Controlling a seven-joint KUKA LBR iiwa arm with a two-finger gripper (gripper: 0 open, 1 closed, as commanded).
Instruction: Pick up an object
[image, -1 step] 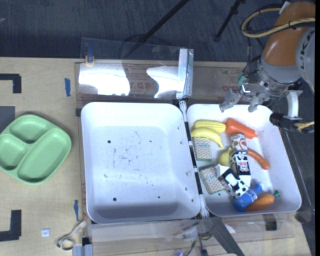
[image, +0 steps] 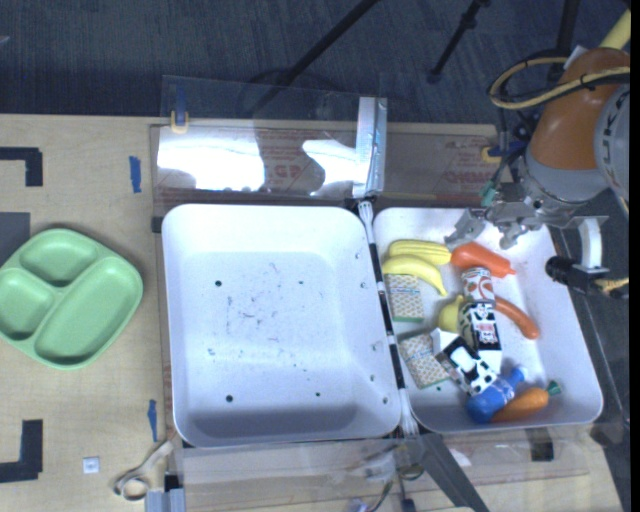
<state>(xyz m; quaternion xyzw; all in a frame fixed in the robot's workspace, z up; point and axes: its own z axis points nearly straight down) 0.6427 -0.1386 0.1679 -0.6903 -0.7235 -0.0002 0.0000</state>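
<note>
Scissors-like tan handles (image: 137, 478) lie at the near edge of the bench, left of the bins. Left bin (image: 200, 400) sits beside them, white, with faint scuffs and a few dark dots on its floor. Right bin (image: 585, 385) touches it along the middle seam and holds all the clutter. Nearest in that bin: a blue bottle (image: 492, 396) lying against an orange carrot (image: 525, 402), both at the near wall. Just behind them a black-and-white cow-print toy (image: 476, 366) overlaps a patterned sachet (image: 421, 360) to its left. Further back a red and white can (image: 480, 293) stands over the cow toy, with a long orange piece (image: 514, 317) slanting to its right. A second patterned sachet (image: 405, 296) lies by the seam. Two yellow bananas (image: 418, 260) rest near the far wall, beside another orange piece (image: 480, 260). Green divided plate (image: 66, 296) sits well apart on the bench, far left. Gripper (image: 497, 227) hangs over the far right corner of the right bin, above the orange piece; fingers spread apart, nothing between them. Clear plastic sheet (image: 270, 155) stands behind the left bin.
</note>
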